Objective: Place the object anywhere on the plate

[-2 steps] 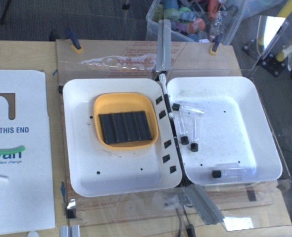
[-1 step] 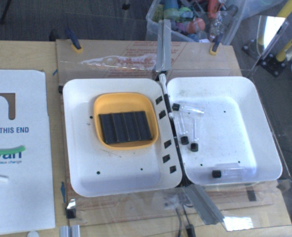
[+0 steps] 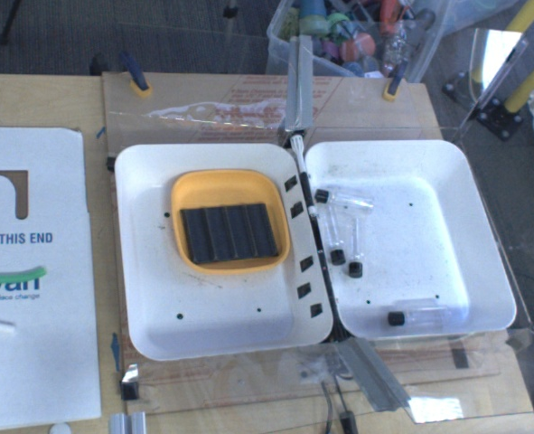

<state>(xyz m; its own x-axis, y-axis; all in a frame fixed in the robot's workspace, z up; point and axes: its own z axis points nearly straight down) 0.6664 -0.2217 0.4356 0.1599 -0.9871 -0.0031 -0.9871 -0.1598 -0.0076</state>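
Dark ridged block (image 3: 229,233) lies flat on the yellow plate (image 3: 190,193) in the left bin (image 3: 149,315); clear black-capped tubes (image 3: 341,229) lie scattered in the right bin (image 3: 447,215).

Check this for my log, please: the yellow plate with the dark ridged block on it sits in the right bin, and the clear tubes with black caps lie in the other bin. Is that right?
Not quite. The camera view shows the yellow plate, with the dark ridged block on it, in the left bin, not the right. The clear tubes with black caps lie in the other bin, the right bin.
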